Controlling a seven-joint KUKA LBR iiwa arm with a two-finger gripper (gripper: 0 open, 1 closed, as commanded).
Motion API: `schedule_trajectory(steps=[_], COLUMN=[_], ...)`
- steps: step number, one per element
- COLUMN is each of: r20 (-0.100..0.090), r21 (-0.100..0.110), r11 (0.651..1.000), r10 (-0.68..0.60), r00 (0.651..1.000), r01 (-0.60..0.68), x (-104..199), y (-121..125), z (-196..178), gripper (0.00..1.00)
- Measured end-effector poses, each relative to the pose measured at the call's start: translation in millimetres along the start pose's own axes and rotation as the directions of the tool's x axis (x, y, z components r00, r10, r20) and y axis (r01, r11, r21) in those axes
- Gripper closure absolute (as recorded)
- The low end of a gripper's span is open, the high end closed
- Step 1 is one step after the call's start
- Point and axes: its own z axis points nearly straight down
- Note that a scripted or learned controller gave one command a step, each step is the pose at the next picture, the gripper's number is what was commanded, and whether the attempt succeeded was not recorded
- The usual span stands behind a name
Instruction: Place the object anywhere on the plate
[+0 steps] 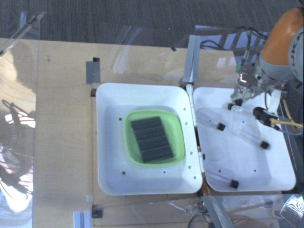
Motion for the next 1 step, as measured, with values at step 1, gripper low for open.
schedule_trajectory(steps=[1], r20=[-0.003], r21=[0.003], r11=[1.0], r10=[0.001], r00=[1.0], r01=[-0.001], x=[116.2], y=[-68.2], z=[-4.6], gripper=[1.0])
